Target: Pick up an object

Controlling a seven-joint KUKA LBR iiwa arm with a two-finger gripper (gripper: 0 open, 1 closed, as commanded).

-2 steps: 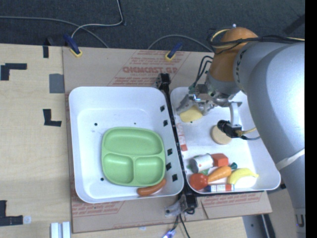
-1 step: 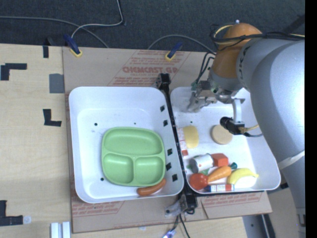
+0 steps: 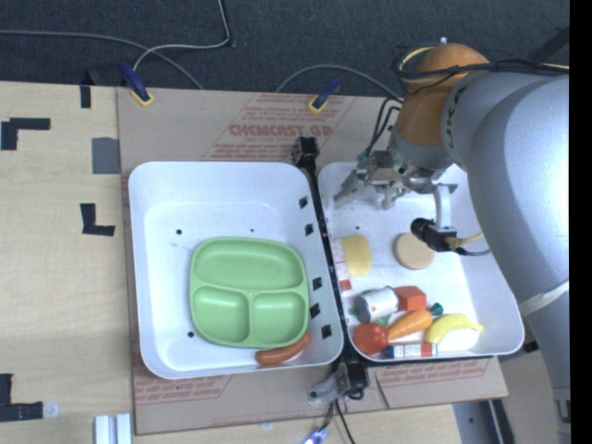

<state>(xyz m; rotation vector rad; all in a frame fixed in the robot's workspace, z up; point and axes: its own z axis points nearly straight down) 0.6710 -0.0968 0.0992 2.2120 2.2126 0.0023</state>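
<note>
White bins [image 3: 153,248], two; perhaps seven toys.

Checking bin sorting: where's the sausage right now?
The sausage lies in the left bin, at its near edge, just below the green tray's lower right corner and close to the divider between the bins.

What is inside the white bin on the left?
The left bin holds a green divided plate and, by the plate's near edge, an orange-brown sausage. Whatever lies under the plate is covered.
</note>
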